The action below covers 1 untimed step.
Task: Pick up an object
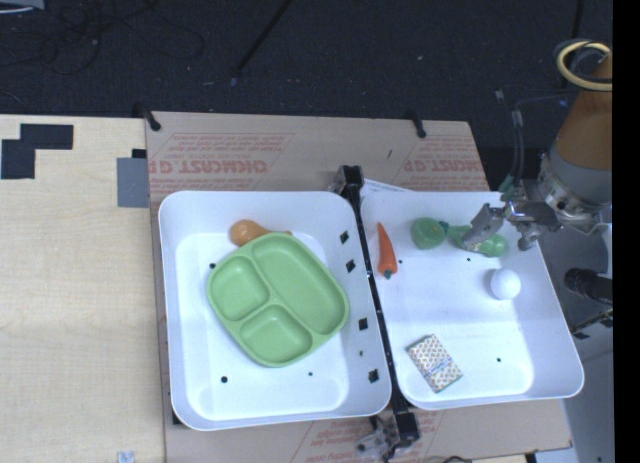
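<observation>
Reaching in low from the right, the gripper [505, 221] hangs over the right bin [545, 376] with fingers spread and nothing between them, just above a small green piece [482, 245] beside a rounded green lump [428, 233], near a smooth white ball [504, 284].

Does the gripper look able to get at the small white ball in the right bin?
Probably yes: the small white ball lies alone on bare bin floor, just below the gripper, with nothing over it.
</observation>
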Available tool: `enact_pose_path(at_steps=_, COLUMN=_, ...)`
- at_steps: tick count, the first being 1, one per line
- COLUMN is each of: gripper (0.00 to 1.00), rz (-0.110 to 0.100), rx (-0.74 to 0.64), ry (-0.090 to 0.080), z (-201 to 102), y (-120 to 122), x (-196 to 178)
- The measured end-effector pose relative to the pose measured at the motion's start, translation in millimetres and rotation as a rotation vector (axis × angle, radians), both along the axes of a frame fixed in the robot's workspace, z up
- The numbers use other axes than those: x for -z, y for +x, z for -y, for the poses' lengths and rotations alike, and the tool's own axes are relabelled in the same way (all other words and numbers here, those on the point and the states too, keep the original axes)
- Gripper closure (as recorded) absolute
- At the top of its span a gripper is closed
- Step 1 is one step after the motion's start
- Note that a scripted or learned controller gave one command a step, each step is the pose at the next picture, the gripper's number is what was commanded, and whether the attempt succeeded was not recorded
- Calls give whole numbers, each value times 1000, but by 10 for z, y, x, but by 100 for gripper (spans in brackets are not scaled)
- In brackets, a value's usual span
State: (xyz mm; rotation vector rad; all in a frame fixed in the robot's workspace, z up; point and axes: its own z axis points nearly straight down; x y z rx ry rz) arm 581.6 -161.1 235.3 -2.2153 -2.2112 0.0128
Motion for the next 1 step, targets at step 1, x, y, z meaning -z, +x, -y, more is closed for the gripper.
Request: enact_pose_path(at_steps=1, gripper=0, rz=13, rx=-2, ry=-3, z=2, y=25, x=-69)
